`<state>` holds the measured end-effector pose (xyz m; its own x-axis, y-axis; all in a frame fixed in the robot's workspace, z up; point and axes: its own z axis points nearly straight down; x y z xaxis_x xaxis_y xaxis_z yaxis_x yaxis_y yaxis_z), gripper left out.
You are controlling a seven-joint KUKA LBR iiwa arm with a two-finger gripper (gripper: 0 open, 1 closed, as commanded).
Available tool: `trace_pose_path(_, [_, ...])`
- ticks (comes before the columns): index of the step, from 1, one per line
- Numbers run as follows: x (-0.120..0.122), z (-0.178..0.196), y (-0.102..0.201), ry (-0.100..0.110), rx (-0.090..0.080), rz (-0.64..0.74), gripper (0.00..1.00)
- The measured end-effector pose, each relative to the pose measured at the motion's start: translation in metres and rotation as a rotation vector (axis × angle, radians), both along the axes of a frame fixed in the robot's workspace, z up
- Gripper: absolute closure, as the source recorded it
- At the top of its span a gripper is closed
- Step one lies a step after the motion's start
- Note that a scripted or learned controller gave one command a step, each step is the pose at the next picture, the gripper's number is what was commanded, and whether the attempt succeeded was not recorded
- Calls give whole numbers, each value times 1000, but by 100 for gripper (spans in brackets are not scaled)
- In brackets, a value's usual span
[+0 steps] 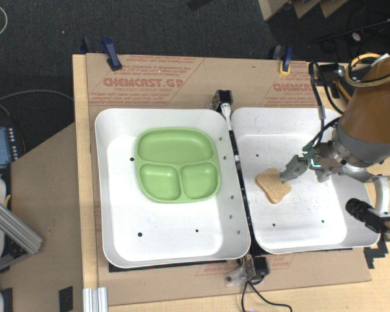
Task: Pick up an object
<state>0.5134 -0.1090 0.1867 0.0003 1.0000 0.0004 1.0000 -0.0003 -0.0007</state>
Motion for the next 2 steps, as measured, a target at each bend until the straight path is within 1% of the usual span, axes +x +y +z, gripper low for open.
trace_pose_path(1, [8,-106,12,0,1,0,0])
trace_pose_path(2, [8,-92,10,-3,-1,-2,100])
